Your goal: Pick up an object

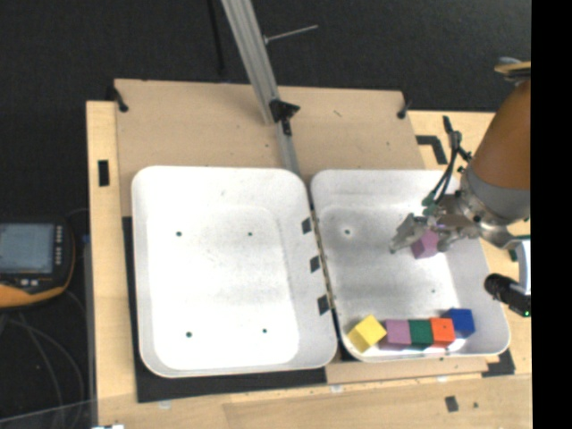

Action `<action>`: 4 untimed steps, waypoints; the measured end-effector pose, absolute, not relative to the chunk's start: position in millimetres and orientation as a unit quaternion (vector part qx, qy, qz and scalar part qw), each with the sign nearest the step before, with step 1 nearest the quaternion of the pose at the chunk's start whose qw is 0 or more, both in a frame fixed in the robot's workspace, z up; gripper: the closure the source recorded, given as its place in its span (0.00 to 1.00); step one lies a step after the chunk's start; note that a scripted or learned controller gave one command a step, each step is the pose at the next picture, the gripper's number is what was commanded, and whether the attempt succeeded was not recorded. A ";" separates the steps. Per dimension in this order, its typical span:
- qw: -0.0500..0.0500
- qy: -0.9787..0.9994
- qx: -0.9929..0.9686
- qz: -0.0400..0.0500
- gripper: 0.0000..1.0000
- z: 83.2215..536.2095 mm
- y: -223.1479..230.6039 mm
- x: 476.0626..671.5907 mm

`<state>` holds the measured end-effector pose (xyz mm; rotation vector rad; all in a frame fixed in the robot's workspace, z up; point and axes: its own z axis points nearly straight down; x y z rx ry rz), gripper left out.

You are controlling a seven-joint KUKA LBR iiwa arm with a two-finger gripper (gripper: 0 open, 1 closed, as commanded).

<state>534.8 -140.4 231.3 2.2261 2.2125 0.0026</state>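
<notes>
Five blocks (pixel 411 332) are lying along the right bin's (pixel 375 195) near edge. Above them the jaws (pixel 425 236) are clamping a purple block (pixel 426 244), lifted over that bin.

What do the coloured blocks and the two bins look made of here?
The blocks look like matte foam or painted wood: flat colour, no glare; I cannot tell which. The bins seem thin moulded white plastic: rounded corners, raised rims, grey scuffing.
</notes>
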 end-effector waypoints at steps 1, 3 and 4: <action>0.002 0.704 0.710 0.001 0.00 231.3 -140.5 534.8; 0.004 0.709 0.705 0.003 0.00 171.3 -102.8 675.1; 0.001 0.709 0.705 -0.001 0.00 165.9 -105.3 672.1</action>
